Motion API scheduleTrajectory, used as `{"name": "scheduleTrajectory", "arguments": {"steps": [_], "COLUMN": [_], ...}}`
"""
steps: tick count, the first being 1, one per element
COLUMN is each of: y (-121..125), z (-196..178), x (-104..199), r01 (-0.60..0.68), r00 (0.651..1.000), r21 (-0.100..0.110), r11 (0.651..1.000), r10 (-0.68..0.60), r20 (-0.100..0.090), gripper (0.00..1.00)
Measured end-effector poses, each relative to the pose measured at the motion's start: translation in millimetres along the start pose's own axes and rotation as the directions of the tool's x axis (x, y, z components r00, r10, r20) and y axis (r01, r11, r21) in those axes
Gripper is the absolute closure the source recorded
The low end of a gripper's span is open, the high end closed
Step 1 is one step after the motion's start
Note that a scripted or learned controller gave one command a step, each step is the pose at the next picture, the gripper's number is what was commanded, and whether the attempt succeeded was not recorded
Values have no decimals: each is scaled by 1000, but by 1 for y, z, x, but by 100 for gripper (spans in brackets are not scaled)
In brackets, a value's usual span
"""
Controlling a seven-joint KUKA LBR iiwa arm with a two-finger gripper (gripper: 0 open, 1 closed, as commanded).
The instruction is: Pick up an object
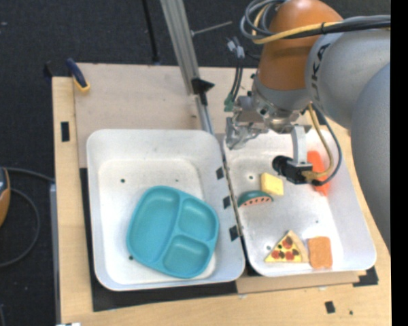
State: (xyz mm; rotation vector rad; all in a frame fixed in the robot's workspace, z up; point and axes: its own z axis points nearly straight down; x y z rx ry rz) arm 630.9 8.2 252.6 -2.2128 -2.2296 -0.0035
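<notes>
The gripper (239,136) hangs over the far left corner of the right bin (347,246), right by the divide between the two bins — its state I cannot tell from this angle. Nothing visible is gripped there. Below it and slightly right sits a yellow block (273,184), with a watermelon slice toy (253,198) just beside that, toward the near side. Farther down from the gripper lie a pizza slice toy (286,248) and an orange-tan piece (319,252), close together. Off to the gripper's right, an orange object (317,164) sits partly behind cables. Down-left of the gripper — a teal divided plate (173,231) in the left bin (109,161).
</notes>
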Motion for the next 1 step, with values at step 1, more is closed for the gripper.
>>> {"name": "scheduleTrajectory", "arguments": {"steps": [1], "y": [-14], "z": [12], "x": [47], "r01": [-1], "r00": [1000], "r21": [2], "r11": [1000], "r10": [1], "r20": [1], "gripper": [100]}}
